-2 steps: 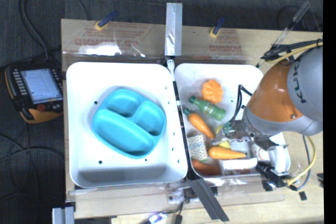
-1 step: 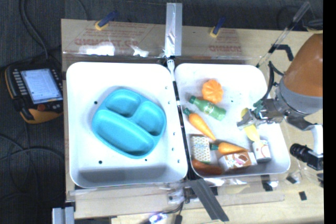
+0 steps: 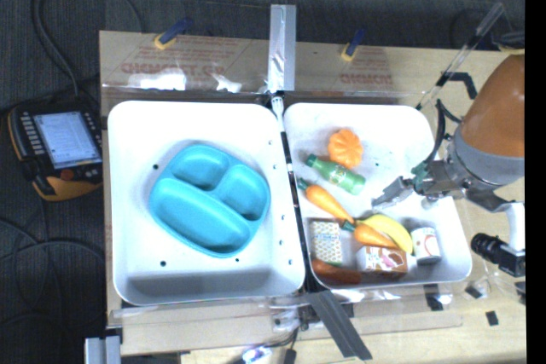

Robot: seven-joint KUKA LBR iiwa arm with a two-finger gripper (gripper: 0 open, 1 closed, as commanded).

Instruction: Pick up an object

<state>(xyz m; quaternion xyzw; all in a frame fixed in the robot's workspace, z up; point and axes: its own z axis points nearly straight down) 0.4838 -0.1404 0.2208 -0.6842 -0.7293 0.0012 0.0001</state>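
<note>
— Crowded along the near wall of the right white bin (image 3: pixel 439 132): a small patterned carton (image 3: pixel 328 241), a red-and-white juice box (image 3: pixel 380 259), a yellow plastic banana (image 3: pixel 386 228).

— Room elsewhere?

— Bare floor at its far right corner; the left bin (image 3: pixel 128 183) carries a blue divided plastic tray (image 3: pixel 210 197).

— The arm?

— Reaching in from the right, claw (image 3: pixel 394 192) low beside the banana, fingers parted, gripping nothing.
</note>
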